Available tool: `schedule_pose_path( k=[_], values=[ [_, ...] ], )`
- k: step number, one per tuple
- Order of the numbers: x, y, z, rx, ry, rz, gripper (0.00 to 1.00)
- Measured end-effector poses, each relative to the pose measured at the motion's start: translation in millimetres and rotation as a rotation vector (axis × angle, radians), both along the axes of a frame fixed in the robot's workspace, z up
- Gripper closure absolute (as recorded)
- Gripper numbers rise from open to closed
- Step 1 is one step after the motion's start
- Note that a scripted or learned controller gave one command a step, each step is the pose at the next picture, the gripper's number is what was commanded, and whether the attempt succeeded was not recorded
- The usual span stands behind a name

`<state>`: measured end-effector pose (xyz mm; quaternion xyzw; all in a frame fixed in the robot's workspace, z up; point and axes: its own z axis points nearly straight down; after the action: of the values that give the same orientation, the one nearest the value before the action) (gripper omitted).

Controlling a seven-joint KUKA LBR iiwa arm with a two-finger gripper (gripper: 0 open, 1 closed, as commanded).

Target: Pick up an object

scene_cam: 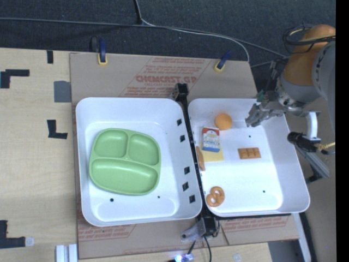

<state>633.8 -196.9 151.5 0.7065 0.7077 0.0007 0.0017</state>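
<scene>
The grey arm (305, 70) is seen reaching in from the right, bent down over the upper right part of the right bin (283, 192), with the orange band partly cut off at the frame's edge. The gripper (255, 117) is held low near the bin's back, just right of the orange ball (223, 120); nothing can be made out between its parts, and how far it is spread cannot be told. The small carton (211, 138), cracker (249, 154) and pretzel (215, 196) lie apart in that bin. A green divided plate (125, 161) lies in the left bin (87, 113).
</scene>
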Motion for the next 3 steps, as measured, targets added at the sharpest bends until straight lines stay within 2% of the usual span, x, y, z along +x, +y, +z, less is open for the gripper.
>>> schedule_pose_path(
  k=[2,3],
  values=[
    [11.5,3.1,113.1,0.000,-0.002,0.000,1.00],
    [2.0,55.9,97.2,0.002,0.006,0.003,1.00]
  ],
)
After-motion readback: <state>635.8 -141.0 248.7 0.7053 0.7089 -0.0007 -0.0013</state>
